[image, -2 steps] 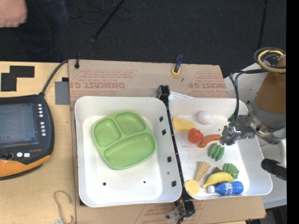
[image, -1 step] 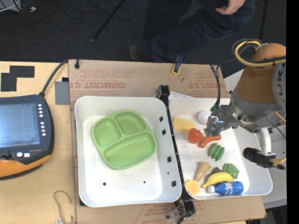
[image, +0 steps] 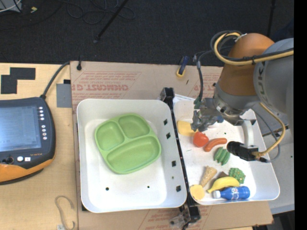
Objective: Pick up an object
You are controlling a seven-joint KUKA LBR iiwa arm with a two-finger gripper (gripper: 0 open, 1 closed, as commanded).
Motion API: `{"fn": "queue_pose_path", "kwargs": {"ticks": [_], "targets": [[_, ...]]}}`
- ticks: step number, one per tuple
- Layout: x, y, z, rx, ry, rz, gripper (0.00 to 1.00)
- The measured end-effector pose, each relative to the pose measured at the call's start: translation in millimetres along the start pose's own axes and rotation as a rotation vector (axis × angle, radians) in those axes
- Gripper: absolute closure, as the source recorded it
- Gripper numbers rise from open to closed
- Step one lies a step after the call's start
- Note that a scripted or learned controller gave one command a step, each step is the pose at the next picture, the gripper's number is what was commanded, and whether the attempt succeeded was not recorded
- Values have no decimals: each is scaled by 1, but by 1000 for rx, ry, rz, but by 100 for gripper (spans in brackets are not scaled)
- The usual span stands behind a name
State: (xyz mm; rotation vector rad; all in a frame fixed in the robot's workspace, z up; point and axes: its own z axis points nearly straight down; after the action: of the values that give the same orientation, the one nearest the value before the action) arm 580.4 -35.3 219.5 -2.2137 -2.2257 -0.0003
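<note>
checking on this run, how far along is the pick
Done: the gripper is down in the right bin, just above the red pepper and beside a yellow piece. In hand: nothing visibly lifted. Left: grasp and raise an object.

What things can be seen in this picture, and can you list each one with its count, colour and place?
divided plate: 1, green, in the left bin
left bin: 1, white, left half of the bench
right bin: 1, white, right half of the bench
red pepper toy: 1, red, right bin, just below the end effector
sausage toy: 1, orange-red, right of the pepper
banana toy: 1, yellow, near edge of the right bin
bottle: 1, blue, below the banana
ice cream cone toy: 1, tan, left of the banana
tablet: 1, grey and orange, far left
end effector: 1, dark, over the right bin's far left part
</note>
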Motion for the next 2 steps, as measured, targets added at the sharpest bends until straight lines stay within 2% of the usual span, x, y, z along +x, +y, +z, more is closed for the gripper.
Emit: {"fn": "queue_pose_path", "kwargs": {"ticks": [1,2], "targets": [[46,33,-14,-2,0,1,100],[83,59,1,0,-2,3,100]]}}
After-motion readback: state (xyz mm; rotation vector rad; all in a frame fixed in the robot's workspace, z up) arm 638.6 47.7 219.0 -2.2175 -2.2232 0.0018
